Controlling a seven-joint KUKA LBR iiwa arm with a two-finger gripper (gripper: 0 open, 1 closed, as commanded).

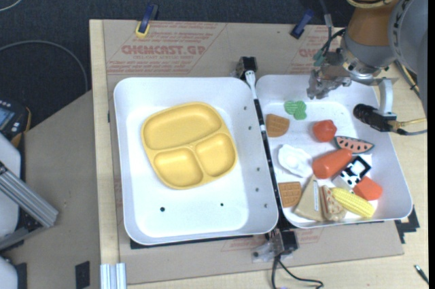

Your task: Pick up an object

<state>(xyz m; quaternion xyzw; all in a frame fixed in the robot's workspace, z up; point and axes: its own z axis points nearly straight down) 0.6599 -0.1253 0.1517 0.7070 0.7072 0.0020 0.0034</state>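
Grey gripper (318, 91) above right bin (397, 175), near green toy (295, 108), finger state unclear

Tray (185, 143) in L bin (129, 145); toys in R bin (394, 175).

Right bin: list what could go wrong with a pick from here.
1. The toys lie crowded: the corn, the sandwich wedge and the orange block touch, so a grasp may nudge neighbours or take two.
2. The gripper hangs close to the right bin back wall, above the green piece; a descent there may clip the rim.
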